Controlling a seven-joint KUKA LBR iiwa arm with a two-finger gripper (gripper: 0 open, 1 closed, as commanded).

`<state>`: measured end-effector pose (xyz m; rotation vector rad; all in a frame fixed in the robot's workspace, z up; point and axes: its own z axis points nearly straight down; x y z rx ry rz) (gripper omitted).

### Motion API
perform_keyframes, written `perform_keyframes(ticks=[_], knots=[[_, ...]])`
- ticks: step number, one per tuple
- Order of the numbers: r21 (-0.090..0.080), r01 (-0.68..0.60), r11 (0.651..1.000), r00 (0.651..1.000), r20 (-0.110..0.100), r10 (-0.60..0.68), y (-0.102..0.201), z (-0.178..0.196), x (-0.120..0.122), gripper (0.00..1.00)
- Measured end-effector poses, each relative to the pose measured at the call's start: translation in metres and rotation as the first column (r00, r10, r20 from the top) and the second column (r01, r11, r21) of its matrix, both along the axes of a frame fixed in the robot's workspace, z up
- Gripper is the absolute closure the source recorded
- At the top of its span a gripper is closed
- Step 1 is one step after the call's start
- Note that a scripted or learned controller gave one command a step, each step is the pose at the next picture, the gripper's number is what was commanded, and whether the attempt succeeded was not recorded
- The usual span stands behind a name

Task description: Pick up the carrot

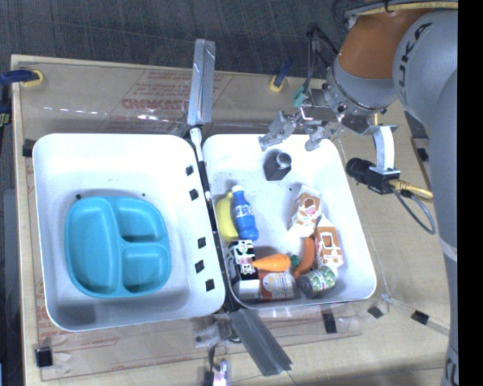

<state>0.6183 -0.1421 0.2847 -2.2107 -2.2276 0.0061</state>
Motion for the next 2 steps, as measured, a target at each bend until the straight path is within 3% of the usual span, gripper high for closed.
perform_keyframes(ticks=[1, 2], knots=[[0.001, 0.1, 0.995, 0.995, -0.001, -0.1, 0.008, -0.127, -0.096, 0.0], [0.0, 0.043, 0.999, 0.999, 0.007, -0.043, -0.045, -0.184, -0.136, 0.0]])
